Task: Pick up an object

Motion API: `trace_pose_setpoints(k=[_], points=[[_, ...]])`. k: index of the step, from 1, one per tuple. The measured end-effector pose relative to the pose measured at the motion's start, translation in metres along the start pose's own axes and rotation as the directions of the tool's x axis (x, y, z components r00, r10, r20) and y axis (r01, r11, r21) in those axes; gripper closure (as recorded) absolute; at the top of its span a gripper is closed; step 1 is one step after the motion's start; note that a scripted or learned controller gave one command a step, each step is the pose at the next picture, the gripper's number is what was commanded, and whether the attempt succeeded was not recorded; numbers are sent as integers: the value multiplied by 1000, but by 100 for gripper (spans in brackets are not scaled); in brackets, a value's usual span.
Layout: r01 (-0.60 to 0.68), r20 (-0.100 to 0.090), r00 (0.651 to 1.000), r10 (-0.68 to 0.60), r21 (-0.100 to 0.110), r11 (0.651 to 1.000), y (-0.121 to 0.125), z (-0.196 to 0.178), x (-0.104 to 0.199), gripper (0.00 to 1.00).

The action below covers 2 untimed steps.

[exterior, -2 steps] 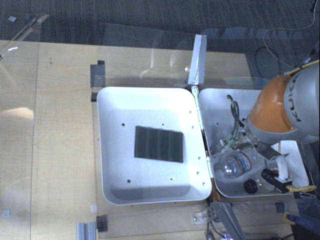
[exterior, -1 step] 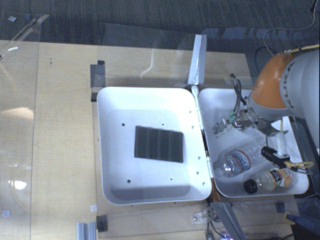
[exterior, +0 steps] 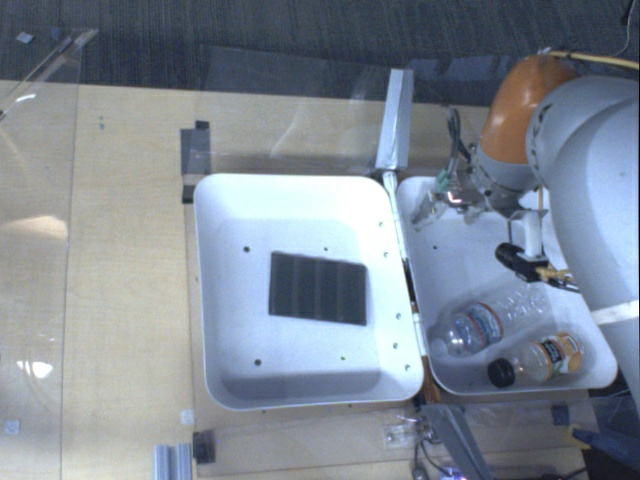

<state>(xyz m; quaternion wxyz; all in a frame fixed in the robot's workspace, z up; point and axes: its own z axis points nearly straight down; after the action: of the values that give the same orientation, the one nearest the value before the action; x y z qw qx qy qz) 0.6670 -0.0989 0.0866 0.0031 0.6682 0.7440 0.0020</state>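
Two bottles lie low — gripper state above them unreadable, arm-crowded.

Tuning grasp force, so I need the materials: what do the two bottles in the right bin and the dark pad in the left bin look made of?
The clear bottle looks like thin transparent plastic: see-through, glinting. The black-capped bottle also seems clear plastic, with a label. The dark pad looks matte and ribbed, possibly rubber or foam; uncertain.
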Motion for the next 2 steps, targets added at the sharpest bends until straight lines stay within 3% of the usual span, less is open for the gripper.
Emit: trace_pose_setpoints(k=[1, 2], points=[[-7, 1, 1000, 7, 0, 1000, -60, -1, -101, 0], [104, 2, 995, -104, -6, 995, -159, -4, -79, 0]])
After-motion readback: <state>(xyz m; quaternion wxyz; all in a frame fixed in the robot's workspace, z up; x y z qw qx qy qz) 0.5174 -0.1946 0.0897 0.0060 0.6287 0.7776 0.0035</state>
